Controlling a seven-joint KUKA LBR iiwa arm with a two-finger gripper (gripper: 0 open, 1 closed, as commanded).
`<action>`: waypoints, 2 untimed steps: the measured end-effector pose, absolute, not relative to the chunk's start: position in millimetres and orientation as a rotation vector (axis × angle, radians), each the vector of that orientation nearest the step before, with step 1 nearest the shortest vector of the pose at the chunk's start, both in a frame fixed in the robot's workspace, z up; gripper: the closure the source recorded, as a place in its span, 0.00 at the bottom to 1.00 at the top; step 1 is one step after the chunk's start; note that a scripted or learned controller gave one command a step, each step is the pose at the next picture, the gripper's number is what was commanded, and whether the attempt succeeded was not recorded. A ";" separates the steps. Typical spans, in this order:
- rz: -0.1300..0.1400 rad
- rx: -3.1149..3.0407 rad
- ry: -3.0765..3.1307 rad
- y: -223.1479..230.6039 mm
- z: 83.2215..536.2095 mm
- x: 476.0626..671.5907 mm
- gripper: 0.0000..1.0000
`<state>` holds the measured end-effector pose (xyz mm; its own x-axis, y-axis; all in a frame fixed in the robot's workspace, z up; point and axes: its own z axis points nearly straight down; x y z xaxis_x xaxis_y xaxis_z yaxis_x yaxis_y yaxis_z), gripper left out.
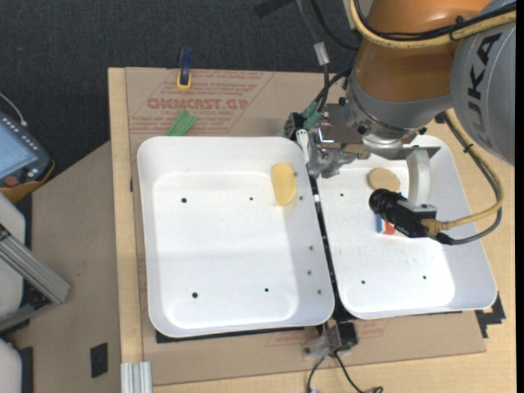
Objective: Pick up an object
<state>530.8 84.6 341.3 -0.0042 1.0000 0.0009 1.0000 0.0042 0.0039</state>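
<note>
Looming largest at the top right, the orange-banded arm [409, 31] sits closest to the lens and hides much of its own wrist. Starting from the left, the left bin [164, 244] has a wide bare floor, and the yellow oblong piece [284, 184] lies at its upper right, just beside the wall it shares with the neighbouring bin, its long axis running roughly away from the camera. Across that shared wall, the gripper [327, 158] hangs at the upper left corner of the right bin [458, 277]; whether it is spread or pressed together I cannot tell, since the wrist body covers it. Further right, a tan rounded piece [382, 177] lies near the bin's upper middle, and a small red-and-blue item [384, 225] sits below it, partly behind a black cylindrical fitting [401, 213]. The yellow piece looks nearest, lying just left of the gripper over the dividing wall. That wall crowds any approach from the right; open floor to its left gives more room
</note>
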 end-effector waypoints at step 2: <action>-0.007 2.227 2.221 90.3 324.4 477.1 1.00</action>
